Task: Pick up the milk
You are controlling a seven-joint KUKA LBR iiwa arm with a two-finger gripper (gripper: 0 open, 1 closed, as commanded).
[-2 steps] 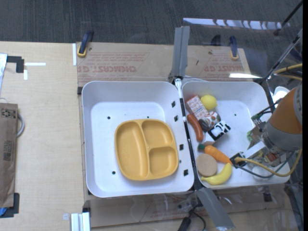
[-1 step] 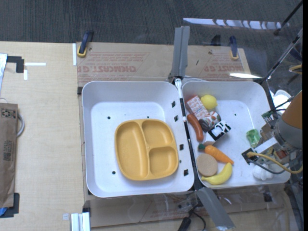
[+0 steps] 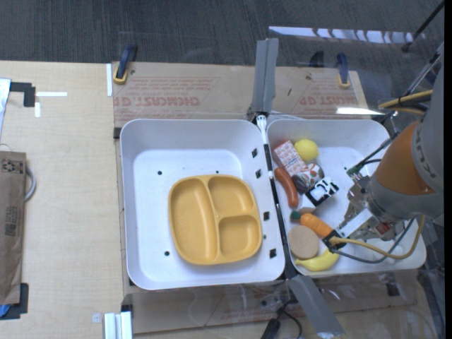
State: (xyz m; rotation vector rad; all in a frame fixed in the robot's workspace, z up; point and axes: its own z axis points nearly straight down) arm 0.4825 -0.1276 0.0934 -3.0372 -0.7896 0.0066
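Banana (image 3: 319,261): lies at the near wall of the right bin (image 3: 417,254), touching a round tan cookie-like disc (image 3: 305,243) just behind it.
Hidden parts: the arm (image 3: 413,175) covers the right side of the right bin; its far end is cut off by the view's right edge.
Gripper (image 3: 353,214): low over the right bin, right of the food pile; whether its fingers are spread or pressed together cannot be told, since cables and the wrist blur into them.
Milk (image 3: 323,190): small black-and-white carton in the middle of the right bin, tilted, long axis running from near-left to far-right; its lettering is too small to read.
Neighbours: a sausage (image 3: 286,186) to its left, a carrot (image 3: 316,224) in front, a red-and-white packet (image 3: 289,155) and a lemon (image 3: 306,149) behind.
Left bin (image 3: 134,210): holds a yellow divided plate (image 3: 214,219).
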